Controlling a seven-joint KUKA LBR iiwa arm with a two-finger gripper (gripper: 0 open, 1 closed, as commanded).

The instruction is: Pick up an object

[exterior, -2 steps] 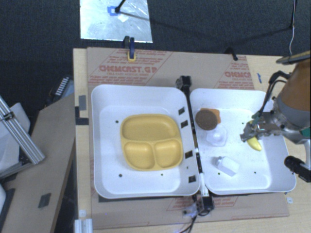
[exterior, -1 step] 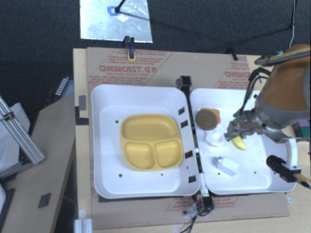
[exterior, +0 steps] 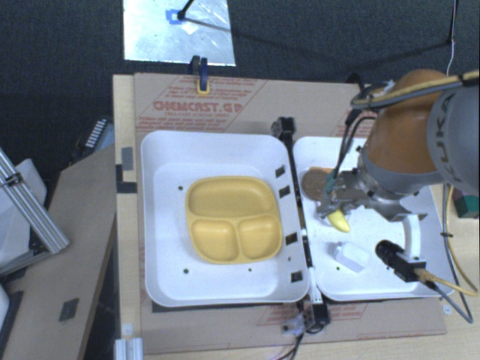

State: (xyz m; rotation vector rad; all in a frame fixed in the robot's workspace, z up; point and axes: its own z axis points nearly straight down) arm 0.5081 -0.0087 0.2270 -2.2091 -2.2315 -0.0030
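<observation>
The tool (exterior: 332, 203) hangs low over the right bin (exterior: 375, 291), in its left half, with the grey and orange arm (exterior: 409, 130) reaching in from the right and covering much of the bin's far right part. Whether the tool is spread or pressed together cannot be told, as the wrist body hides its tip from above.

A small yellow object (exterior: 340, 221) lies on the floor of the right bin, just at the near side of the tool and touching or nearly touching it; no grip on it can be seen. Just to the far left of the tool sits a brown round piece (exterior: 313, 178), partly hidden by the tool. A small pale block (exterior: 349, 257) lies nearer, apart from the yellow object.

The left bin (exterior: 161, 276) holds a yellow divided tray (exterior: 229, 217) at its middle, well apart from the tool. A black strip with clips (exterior: 293, 201) runs between the two bins, close to the left of the tool.

Both bins rest on a cardboard sheet (exterior: 195, 105) with red lettering, laid on the tabletop (exterior: 124, 276). A yellow and black clamp (exterior: 201, 77) grips the sheet's far edge, and a shiny metal plate (exterior: 178, 21) lies beyond it.
</observation>
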